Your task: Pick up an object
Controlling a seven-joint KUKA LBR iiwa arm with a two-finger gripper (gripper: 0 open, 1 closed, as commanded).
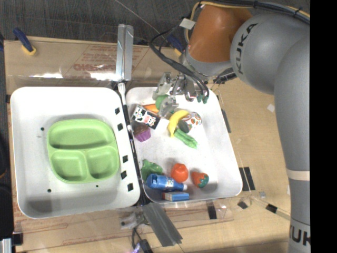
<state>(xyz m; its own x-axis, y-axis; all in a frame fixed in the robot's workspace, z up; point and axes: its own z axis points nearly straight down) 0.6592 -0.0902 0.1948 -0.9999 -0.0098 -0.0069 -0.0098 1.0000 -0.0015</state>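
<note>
My gripper (176, 93) hangs low over the far end of the right bin (224, 152), just above a cluster of toys. Under and beside it lie a yellow banana (176, 121), a green vegetable (185, 138), a round brown-and-white item (194, 120) and a black-and-white carton (145, 116). An orange piece (150, 108) and a purple object (142, 135) sit by the bin's left wall. Along the near end lie a green leafy toy (151, 168), a blue bottle (163, 182), an orange-red tomato (179, 172) and a red-and-green fruit (200, 179). I see nothing held.
The left bin (26, 115) holds a green divided plate (81, 151). A small blue box (175, 196) rests against the right bin's near wall. A metal bar (125, 51) stands behind the divide between the bins. The arm's orange band (216, 30) looms over the far right.
</note>
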